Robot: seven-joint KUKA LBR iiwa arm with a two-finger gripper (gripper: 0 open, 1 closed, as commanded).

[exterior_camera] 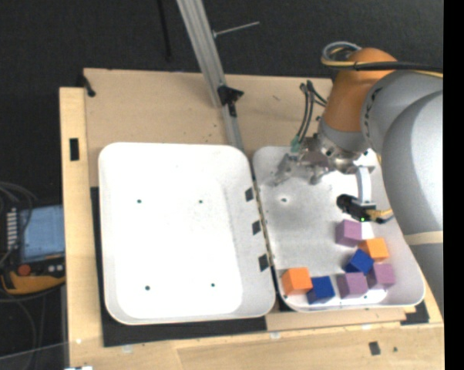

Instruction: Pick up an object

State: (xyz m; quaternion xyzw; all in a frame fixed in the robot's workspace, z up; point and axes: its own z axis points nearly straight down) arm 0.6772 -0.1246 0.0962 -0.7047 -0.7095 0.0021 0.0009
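Nothing readable is showing anywhere. No lettering, label or number is standing legibly on any surface here.

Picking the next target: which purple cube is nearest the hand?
The upper purple cube, alone above the pile in the right bin. The other two purple cubes sit lower, by the bin's near edge, farther from the hand.

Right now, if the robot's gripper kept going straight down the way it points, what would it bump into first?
Probably the bare floor of the right bin near its top end. The gripper hangs there, apart from the colored blocks at the bin's lower end. Its height is hard to judge.
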